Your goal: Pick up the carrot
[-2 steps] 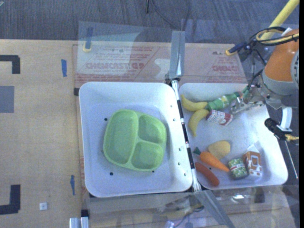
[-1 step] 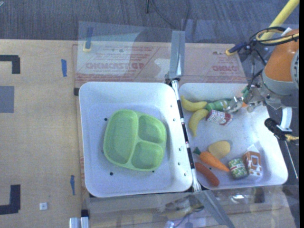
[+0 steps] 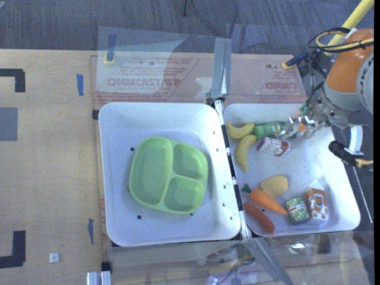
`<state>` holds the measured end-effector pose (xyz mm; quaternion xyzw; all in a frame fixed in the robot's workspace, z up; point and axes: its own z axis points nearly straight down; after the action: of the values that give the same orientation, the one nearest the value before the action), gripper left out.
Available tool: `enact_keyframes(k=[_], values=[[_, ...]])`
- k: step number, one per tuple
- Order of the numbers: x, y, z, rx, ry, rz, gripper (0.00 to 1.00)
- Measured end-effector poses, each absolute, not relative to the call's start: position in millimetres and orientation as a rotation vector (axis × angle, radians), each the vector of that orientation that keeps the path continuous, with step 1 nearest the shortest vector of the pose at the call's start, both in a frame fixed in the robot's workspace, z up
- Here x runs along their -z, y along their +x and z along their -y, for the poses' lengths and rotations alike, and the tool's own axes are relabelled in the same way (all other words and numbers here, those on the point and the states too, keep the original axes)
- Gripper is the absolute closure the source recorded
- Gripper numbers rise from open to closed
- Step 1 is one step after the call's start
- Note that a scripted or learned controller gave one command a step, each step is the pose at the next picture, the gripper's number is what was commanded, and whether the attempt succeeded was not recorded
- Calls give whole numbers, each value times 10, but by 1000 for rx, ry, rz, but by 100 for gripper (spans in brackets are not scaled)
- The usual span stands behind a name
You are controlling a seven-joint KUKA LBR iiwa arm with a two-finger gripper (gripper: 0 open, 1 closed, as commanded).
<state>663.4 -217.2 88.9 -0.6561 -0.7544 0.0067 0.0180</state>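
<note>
two white bins are being borne side by side on the counter (image 3: 47, 159), the left bin (image 3: 119, 218) carrying a green divided plate (image 3: 169, 175) and the right bin (image 3: 344, 212) carrying the carrot (image 3: 267, 201), which is lying near the front edge, just beside a red sausage (image 3: 260, 217) and a pale potato (image 3: 274, 186). the fingers (image 3: 300, 125) are being held low over the far part of the right bin, near a green bottle (image 3: 268, 129) and well apart from the carrot, and whether they are open or closed cannot be told. two bananas (image 3: 242, 142), a small can (image 3: 295, 210) and a carton (image 3: 317, 203) are also lying in that bin.
</note>
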Motion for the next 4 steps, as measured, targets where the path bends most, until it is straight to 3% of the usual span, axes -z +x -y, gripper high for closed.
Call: enact_keyframes(k=[1,2,3,4], values=[[-998,6650,2178,-23,-2042,2354,100],[-1914,6570,1444,2,-2066,2369,100],[-1912,6569,1444,2,-2066,2368,0],[-872,6686,1685,4,-2043,2394,0]])
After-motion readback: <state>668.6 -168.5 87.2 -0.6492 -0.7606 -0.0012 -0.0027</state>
